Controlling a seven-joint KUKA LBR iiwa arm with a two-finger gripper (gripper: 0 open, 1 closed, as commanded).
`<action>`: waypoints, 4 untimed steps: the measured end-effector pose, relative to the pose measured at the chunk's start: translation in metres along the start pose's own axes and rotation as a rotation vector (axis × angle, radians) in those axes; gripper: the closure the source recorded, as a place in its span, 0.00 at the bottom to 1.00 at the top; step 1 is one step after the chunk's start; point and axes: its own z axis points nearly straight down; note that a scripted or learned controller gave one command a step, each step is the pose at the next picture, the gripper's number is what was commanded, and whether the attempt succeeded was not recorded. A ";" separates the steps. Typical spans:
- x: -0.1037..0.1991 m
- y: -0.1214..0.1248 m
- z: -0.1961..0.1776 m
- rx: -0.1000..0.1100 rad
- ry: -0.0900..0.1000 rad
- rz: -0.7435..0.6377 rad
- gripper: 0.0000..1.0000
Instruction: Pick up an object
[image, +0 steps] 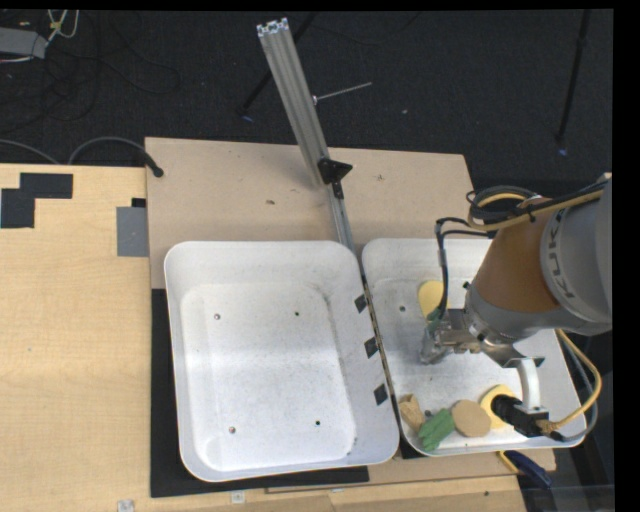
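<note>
— What's hidden from you?
— The arm (540, 270) covers part of the right bin (395, 265); I cannot tell the gripper's (436, 345) state.
— The objects?
— Green piece (436, 430) and tan disc (471, 418) lie near the front rim, below the gripper.

Arm (540, 275) over cluttered right bin (400, 262)

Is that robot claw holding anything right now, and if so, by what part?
It cannot be told. The gripper is down in the right bin below a yellow object, but nothing is visibly between its tips from this angle.
</note>
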 end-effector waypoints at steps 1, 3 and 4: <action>0.009 0.003 -0.049 -0.003 -0.001 -0.009 1.00; 0.014 0.005 -0.146 -0.004 -0.002 -0.008 1.00; 0.063 0.022 -0.132 0.001 0.000 -0.011 1.00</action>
